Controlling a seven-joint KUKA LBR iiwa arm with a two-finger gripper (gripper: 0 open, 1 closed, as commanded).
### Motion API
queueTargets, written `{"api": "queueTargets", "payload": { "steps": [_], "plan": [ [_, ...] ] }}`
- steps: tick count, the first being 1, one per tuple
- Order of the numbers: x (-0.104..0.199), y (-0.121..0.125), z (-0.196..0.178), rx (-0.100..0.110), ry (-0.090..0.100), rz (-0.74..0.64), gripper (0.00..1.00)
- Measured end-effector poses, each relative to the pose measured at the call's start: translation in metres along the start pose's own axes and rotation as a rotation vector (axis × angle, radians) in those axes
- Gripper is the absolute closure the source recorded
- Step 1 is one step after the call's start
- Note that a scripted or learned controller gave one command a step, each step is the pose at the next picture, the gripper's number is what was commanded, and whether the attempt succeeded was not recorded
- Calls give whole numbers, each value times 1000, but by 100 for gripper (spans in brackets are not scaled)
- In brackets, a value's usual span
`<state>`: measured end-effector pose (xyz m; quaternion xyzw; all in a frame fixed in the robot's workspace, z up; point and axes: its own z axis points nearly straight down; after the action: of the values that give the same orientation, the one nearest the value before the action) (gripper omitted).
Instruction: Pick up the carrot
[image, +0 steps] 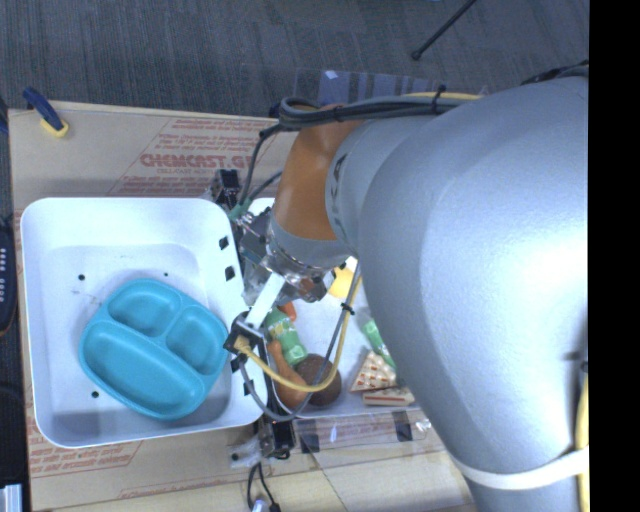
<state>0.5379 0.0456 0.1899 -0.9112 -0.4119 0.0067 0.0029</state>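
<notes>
Now my gripper (262, 325) sits right above the carrot (288, 385); I cannot tell its grip.

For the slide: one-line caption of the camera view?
Arm's tool lowered into right bin over carrot; blue tray in left bin.

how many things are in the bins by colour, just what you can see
blue: 1, the divided plate in the left bin
orange: 1, the carrot
green: 1, a small piece
brown: 1, a round item
tan: 1, a waffle-like wedge
total: 5, the arm hides more of the right bin
</notes>
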Motion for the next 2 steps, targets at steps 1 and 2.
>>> {"api": "queueTargets", "payload": {
  "steps": [1, 2],
  "plan": [
    [-36, 54, -63, -4, 7, 123, 100],
    [-57, 14, 1, 4, 1, 270, 100]
  ]
}}
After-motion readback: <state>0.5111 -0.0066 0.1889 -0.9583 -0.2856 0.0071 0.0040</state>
